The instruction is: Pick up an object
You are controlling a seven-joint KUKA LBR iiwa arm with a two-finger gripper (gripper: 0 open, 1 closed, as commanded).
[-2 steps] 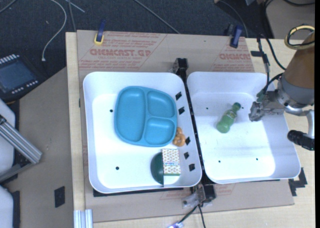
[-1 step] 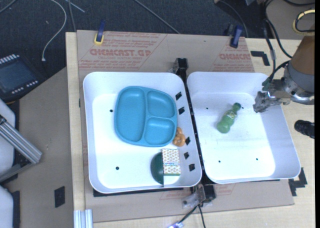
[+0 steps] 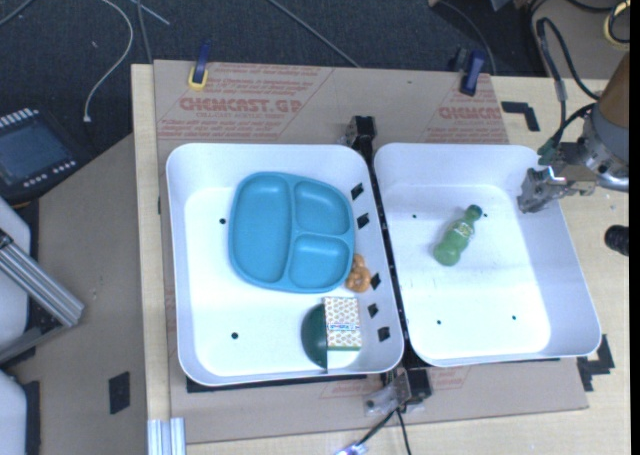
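A small green bottle (image 3: 456, 237) lies tilted in the right bin (image 3: 560, 283), near its middle. My gripper (image 3: 541, 187) hangs at the right bin's upper right edge, to the right of the bottle and apart from it. In the left bin (image 3: 195, 273) rests a blue divided plate (image 3: 290, 231). Below the plate a small patterned box (image 3: 342, 322) sits on a dark green round object (image 3: 314, 333). A small orange-brown piece (image 3: 359, 273) lies by the plate's lower right corner.
Black clips run along the divider between the bins (image 3: 372, 273). Blue clamps (image 3: 201, 67) hold the cardboard at the back. Cables trail over the dark floor at the top left, and the arm's wrist (image 3: 610, 148) stands at the right edge.
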